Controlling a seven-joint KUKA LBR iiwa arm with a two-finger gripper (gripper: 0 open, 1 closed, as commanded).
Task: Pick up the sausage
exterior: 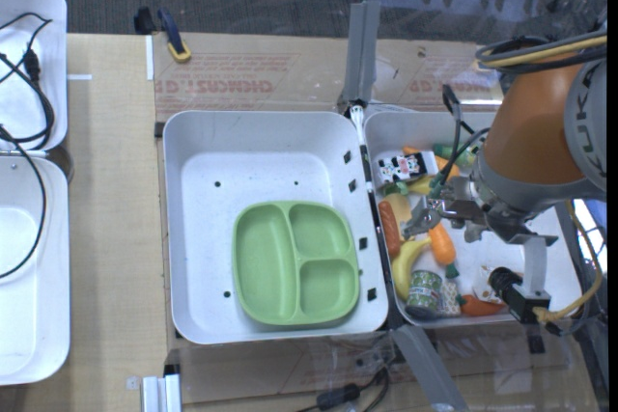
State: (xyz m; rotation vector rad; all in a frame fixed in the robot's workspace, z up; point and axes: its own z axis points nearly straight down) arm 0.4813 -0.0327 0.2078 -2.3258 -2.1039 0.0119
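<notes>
The sausage [388, 220] is a reddish-brown stick lying lengthwise against the left wall of the right bin [541, 315]. My gripper [425, 215] hangs low over that bin, just right of the sausage and above the banana [409, 261] and the carrot [442, 245]. Its metal fingers [415, 226] stand apart, open, with nothing visibly held between them. The grey and orange arm [541, 125] covers the right part of the bin.
The right bin also holds a black-and-white carton [400, 168], a small can [426, 289] and an orange-red piece [479, 308] near the front. A green divided plate [294, 262] lies in the left bin [193, 207]. A ridge separates the two bins.
</notes>
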